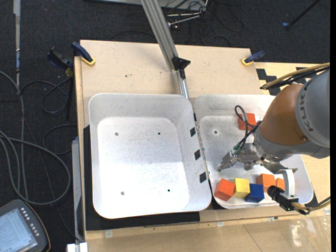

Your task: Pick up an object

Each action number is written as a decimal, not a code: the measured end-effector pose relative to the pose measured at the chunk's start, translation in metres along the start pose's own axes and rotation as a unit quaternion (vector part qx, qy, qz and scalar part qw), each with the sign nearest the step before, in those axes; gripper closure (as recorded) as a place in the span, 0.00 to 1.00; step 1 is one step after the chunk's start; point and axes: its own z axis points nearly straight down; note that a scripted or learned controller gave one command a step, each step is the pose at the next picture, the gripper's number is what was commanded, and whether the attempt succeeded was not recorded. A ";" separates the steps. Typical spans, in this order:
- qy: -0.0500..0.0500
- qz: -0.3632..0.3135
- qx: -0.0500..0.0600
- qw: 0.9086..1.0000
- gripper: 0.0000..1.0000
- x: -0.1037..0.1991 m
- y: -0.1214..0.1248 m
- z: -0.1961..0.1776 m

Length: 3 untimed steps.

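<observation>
Blocks: orange block [224,189], yellow block [242,186] and blue block [255,193] sit in a row along the right bin's [210,114] near rim, below the jaws.
Jaws: gripper [228,161] hovers just above that row, nothing between its fingers; whether they're open I cannot tell.
Far: another orange block [247,120] lies beyond the arm.
Left bin [139,103]: beside it on the surface [131,67].

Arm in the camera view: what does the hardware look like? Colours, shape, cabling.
The arm is a bulky rounded grey body with a wide orange band above the wrist. The gripper is small, metallic grey, with two thin fingers. A dark cable loops near the wrist beside green wiring. A yellow and black hose runs along the arm's upper side.
</observation>
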 end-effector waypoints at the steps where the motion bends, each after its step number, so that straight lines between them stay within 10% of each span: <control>1: 0.000 0.000 -0.002 1.000 1.00 0.000 0.001 -0.012; 3: -0.001 -0.002 -0.004 1.000 1.00 0.008 0.011 -0.116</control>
